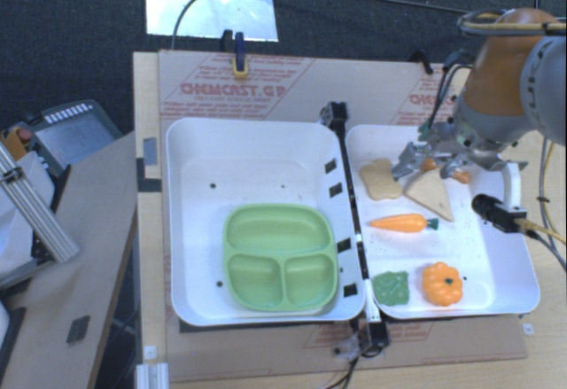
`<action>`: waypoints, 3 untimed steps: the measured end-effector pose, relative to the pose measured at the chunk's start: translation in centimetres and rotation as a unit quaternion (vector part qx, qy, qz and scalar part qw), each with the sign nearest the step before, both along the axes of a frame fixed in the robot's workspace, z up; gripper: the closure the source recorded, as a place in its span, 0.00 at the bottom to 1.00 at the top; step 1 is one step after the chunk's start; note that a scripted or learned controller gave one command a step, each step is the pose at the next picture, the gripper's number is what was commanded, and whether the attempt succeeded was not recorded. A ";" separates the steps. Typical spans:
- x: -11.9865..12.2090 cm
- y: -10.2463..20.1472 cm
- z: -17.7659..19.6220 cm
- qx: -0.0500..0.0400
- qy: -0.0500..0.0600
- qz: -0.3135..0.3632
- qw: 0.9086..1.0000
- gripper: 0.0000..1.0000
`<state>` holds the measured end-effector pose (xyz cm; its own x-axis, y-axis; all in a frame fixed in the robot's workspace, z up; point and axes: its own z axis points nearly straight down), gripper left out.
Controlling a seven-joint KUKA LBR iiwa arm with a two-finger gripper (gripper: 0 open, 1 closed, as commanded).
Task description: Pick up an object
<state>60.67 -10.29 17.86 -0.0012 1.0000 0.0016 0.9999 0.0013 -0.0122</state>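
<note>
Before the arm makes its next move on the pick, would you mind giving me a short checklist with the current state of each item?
1. Gripper is over the right bin, above the cracker-shaped piece and the tan wedge: ok.
2. Something is held between the fingers: cannot tell.
3. Carrot, pumpkin and green leafy piece lie apart from the gripper, nearer the front of that bin: ok.
4. Green divided tray lies flat in the left bin, away from the arm: ok.
5. Which piece the gripper is aimed at: cannot tell.
</note>
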 end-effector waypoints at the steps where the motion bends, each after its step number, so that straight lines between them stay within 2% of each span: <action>1: 0.3 0.0 0.8 -0.001 -0.007 0.001 1.000 0.00; 2: 1.2 0.3 -3.9 -0.001 -0.005 0.002 1.000 0.00; 3: 1.4 0.3 -8.8 -0.002 -0.009 0.001 1.000 0.00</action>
<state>62.03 -10.01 9.05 -0.0029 1.0000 -0.0021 1.0000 0.0029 0.0049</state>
